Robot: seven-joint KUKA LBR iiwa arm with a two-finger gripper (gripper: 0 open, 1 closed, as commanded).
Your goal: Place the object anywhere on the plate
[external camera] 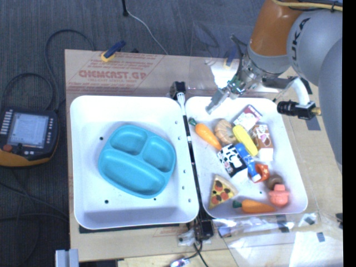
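Observation:
The blue plate [137, 159], with three compartments, lies in the left white bin [89, 204] with nothing on it. The right bin [292, 166] holds several toy foods: an orange carrot [207, 135], a yellow banana [245, 139], a black-and-white carton [233, 159], a pizza slice [221, 192] and a second carrot [255, 206]. My gripper [220, 99] hangs over the back left corner of the right bin, just behind the carrot and a tan bread piece [225, 129]. I see no object in it.
A pink-and-white box [246, 117], a brown box [261, 135], a small red-blue carton [257, 171] and a pink toy [278, 194] crowd the right bin. A black divider post [178, 89] stands between the bins. A teach pendant [25, 135] lies off the bench at left.

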